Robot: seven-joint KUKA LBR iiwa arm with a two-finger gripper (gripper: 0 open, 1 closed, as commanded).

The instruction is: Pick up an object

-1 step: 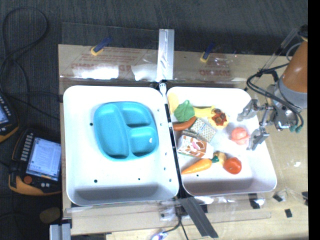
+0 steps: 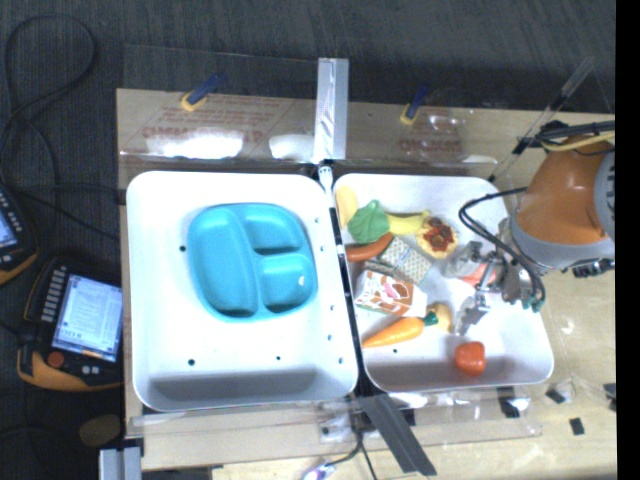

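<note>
Red tomato (image 2: 470, 357) sits closest to me in the right bin (image 2: 530, 353), carrot (image 2: 393, 333) off to its side. My gripper (image 2: 474, 308) hovers just above them; can't tell its opening. Blue tray (image 2: 252, 258) fills the left bin (image 2: 160, 368).

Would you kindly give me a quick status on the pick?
Gripper low over right bin, nothing seen held. Carrot and red toy lie loose nearby. Blue tray sits in left bin.
</note>
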